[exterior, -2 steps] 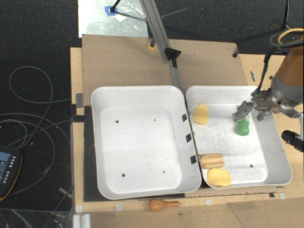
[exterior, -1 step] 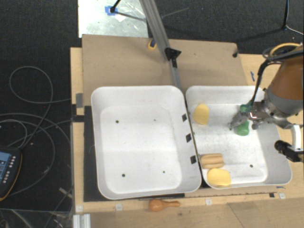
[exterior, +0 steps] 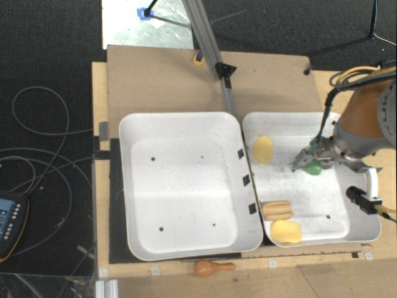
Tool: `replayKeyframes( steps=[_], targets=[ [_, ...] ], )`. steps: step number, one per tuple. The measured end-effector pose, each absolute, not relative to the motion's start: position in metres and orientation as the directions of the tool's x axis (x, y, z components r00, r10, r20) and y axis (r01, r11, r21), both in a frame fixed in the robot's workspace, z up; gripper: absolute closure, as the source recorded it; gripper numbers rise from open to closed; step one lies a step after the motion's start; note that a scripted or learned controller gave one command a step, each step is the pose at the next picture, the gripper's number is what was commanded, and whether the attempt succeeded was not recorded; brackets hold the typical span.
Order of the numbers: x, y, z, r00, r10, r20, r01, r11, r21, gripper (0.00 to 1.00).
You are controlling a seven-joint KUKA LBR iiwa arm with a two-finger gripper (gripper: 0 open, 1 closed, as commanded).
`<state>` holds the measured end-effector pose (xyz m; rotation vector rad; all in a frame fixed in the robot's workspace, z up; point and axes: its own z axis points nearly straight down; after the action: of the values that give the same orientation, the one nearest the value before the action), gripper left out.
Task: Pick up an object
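My gripper is low in the right bin, near the middle of its right half. A small green object lies right against the gripper's tip and is partly covered by it; I cannot tell whether it is gripped. A yellow rounded piece lies to the left of the gripper, near the bin's left wall. A tan bun-like object and another yellow piece sit in the bin's front left corner. The grey arm with its orange band comes in from the right.
The left bin stands beside the right one, with a shared divider between them. A brown pear-shaped object lies on the bench in front of the bins. A slanted metal pole rises behind them. Cables hang near the arm's wrist.
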<state>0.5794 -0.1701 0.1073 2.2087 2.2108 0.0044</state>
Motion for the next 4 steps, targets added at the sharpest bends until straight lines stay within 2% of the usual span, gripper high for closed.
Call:
replayKeyframes(
  steps=[1,2,3,4],
  targets=[
    [0.577,-0.167,0.113,0.0,1.0,-0.001,1.0,0.0,0.005,1.0],
    [0.588,-0.169,0.173,-0.006,1.0,-0.002,1.0,0.006,0.008,1.0],
    [0.589,-0.169,0.209,-0.006,1.0,-0.002,1.0,0.006,0.006,1.0],
    [0.597,-0.115,0.204,-0.01,1.0,0.002,1.0,0.01,0.002,1.0]
  ],
)
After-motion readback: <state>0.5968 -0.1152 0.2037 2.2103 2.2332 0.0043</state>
